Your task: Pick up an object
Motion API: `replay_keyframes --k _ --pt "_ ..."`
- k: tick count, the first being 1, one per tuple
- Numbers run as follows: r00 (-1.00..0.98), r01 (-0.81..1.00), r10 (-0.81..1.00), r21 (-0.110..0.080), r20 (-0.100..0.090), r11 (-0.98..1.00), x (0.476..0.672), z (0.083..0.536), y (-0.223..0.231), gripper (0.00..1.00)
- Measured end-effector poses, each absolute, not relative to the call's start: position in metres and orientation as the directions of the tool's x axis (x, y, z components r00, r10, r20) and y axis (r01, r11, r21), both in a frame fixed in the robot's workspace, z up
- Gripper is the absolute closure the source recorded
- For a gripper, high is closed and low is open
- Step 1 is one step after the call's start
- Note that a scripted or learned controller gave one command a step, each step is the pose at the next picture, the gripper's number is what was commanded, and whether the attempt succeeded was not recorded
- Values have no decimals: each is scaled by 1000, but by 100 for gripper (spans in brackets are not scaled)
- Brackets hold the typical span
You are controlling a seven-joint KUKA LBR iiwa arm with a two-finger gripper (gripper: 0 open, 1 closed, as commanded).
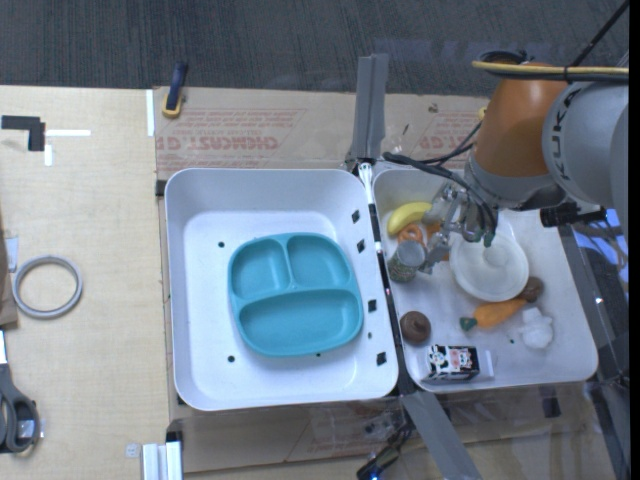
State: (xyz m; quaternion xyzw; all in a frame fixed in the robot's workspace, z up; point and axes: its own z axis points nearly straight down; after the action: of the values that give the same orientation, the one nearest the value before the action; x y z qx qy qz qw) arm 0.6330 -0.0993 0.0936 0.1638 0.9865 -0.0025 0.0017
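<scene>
Gripper [462,223] low in right bin [570,363], metal parts blurred, finger state cannot tell. Banana [405,216] half hidden beside it; round white bowl [492,271] just below. Orange carrot [497,313], brown doughnut [414,325] nearby. Left bin [190,268] holds glossy teal divided plate [295,294]

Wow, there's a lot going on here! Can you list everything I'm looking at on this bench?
Bins: two, white, side by side.
Divided plate: one, teal, left bin.
Banana: one, yellow, right bin, far side.
Bowl: one, white, right bin.
Carrot: one, orange, beside the bowl.
Round brown item: one, right bin.
Small carton: one, black and white, near edge.
Tape roll: one, grey, bench, left.
Scissors: one, bench, lower left.
Arm: one, grey and orange; gripper above the right bin.
</scene>
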Motion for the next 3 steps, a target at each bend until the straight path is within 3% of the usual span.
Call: replay_keyframes --k 1,2,3 --pt "-947 320 320 -3 -11 947 635 104 -98 100" --pt "-903 429 429 1 -5 903 636 203 -50 100" --pt "-896 443 443 1 -4 897 653 243 23 100"
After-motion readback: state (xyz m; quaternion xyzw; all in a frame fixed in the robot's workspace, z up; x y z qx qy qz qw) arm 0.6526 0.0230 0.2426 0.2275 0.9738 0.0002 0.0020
